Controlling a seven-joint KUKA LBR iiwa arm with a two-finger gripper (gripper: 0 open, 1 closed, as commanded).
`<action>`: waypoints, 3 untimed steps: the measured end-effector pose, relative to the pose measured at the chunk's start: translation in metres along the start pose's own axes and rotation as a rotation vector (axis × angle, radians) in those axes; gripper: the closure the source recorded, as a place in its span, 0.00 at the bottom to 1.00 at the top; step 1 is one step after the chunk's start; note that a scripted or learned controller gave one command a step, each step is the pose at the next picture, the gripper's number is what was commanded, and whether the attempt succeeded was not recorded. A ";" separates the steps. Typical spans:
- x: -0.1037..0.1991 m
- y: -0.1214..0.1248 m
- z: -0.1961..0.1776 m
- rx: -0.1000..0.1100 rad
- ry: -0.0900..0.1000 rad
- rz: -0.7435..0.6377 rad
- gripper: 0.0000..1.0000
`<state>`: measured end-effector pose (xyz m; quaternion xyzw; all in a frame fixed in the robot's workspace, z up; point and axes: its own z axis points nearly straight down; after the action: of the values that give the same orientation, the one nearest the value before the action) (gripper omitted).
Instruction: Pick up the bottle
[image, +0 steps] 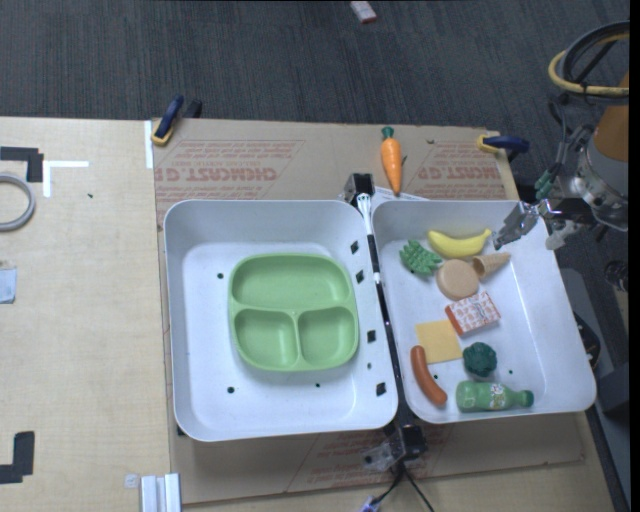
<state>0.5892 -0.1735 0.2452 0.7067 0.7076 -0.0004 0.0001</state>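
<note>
1. The green bottle (492, 397) lies on its side at the right bin's (560, 300) near edge.
2. It looks light, rigid, slippery; grasping across the body seems best.
3. The pincer (518, 226) hovers far off; its spread cannot be told.

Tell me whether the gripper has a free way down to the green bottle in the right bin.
Probably yes. The green bottle lies on its side near the right bin's front wall, with nothing on top of it. The broccoli and sausage sit close by. The gripper hovers at the far end.

green bottle (492, 397) lies in the right bin (560, 300); gripper (520, 222) over the far rim.
</note>
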 end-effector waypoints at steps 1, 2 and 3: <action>0.000 0.000 -0.009 -0.001 -0.001 -0.002 1.00; 0.096 -0.018 0.030 0.002 0.000 -0.238 1.00; 0.152 -0.070 0.053 0.001 0.000 -0.291 1.00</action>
<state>0.5195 -0.0220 0.1919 0.5965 0.8026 -0.0006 -0.0003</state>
